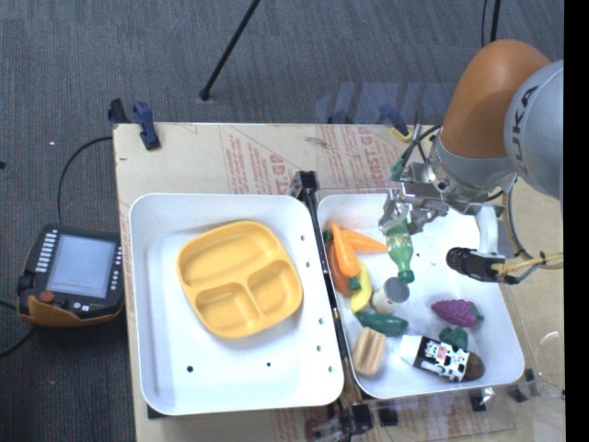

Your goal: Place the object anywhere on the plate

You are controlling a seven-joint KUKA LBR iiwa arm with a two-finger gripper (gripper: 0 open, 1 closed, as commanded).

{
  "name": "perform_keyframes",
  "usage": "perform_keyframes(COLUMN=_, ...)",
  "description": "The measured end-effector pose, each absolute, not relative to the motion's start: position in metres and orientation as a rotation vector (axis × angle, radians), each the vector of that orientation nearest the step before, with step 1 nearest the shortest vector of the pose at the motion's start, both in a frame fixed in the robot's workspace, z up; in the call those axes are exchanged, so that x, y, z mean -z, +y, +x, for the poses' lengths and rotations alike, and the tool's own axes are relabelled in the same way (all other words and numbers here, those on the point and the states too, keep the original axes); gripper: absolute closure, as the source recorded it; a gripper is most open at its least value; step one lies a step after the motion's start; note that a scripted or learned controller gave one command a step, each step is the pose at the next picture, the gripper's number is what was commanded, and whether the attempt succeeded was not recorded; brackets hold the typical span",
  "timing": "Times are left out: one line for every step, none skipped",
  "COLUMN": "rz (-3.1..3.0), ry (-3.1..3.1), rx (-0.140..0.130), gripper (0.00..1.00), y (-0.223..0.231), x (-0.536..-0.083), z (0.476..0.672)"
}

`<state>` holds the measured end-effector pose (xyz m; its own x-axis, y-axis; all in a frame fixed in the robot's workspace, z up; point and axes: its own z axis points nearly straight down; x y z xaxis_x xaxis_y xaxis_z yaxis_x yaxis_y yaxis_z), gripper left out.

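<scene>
Your yellow plate (pixel 239 279) in the left bin (pixel 147 339) carries nothing yet, so the placing remains. The gripper (pixel 402 221) grasps the green bottle (pixel 400 251) in the right bin (pixel 502 339), at three o'clock from the plate.

Arm (pixel 515 109) cut off at right edge.

A yellow plate (pixel 239 278) lies in the white left bin (pixel 152 339). In the white right bin (pixel 502 325): orange carrots (pixel 350 245), a yellow banana (pixel 362 291), a green bottle (pixel 400 254), purple grapes (pixel 456 312), a black-and-white cow-patterned carton (pixel 434 355). The desk (pixel 221 159) is tan with red lettering.
</scene>
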<state>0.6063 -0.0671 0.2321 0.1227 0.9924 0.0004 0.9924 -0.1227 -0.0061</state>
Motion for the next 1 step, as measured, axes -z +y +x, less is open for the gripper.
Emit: perform_keyframes(rz=-2.350, ry=-2.078, rx=-0.006, gripper=0.00, y=-0.0671, x=-0.2322, z=0.6064)
